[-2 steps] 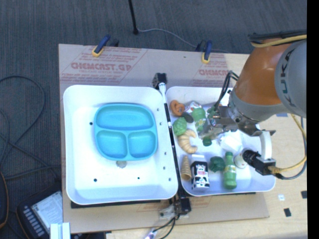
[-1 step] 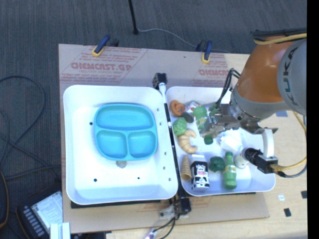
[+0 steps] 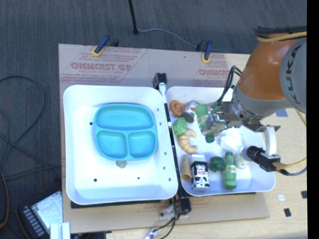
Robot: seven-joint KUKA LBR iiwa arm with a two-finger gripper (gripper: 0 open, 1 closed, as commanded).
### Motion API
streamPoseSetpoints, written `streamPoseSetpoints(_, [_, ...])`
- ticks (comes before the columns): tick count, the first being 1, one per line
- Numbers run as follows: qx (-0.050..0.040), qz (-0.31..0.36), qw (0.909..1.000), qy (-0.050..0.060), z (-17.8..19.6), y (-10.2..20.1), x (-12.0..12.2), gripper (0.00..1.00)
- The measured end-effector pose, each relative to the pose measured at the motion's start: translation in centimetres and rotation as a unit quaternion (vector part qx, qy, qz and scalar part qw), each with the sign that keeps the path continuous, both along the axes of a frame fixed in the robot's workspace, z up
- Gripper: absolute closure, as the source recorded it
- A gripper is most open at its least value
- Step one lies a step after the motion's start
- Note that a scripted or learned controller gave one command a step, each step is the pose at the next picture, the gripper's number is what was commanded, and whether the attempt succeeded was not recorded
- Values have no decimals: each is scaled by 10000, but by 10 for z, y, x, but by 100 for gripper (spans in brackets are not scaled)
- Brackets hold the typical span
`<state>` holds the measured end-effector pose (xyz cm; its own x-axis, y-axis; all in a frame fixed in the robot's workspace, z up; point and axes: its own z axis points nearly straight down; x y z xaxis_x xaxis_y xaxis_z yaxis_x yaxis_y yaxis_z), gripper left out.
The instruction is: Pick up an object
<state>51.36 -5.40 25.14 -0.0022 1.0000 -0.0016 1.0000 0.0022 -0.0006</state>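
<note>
The right bin point(image 3: 259, 185) holds several toy foods. Among them are an orange pretzel point(image 3: 175, 106), a leafy green piece point(image 3: 201, 110), a broccoli point(image 3: 180, 127), a croissant point(image 3: 187, 142), a black-and-white carton point(image 3: 200, 176), a green pepper point(image 3: 216, 163) and a green bottle point(image 3: 230, 172). My gripper point(image 3: 214, 122) hangs low over the middle of this bin, just right of the leafy green piece and above a small green item point(image 3: 210, 138). A white lump point(image 3: 232, 141) lies right beside it. The arm's body hides the bin's far right part.
In the left bin point(image 3: 79, 178) lies a blue divided plate point(image 3: 125, 131) with a small grey object point(image 3: 121, 164) at its near rim. A cone point(image 3: 186, 168) leans by the divider between the bins. Clamps point(image 3: 102, 45) and cables sit at the board's edges.
</note>
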Motion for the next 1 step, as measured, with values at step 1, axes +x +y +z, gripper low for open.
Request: streamPoseSetpoints(1, [-4, 2, 10000, 0, 10, 0, 0, 100])
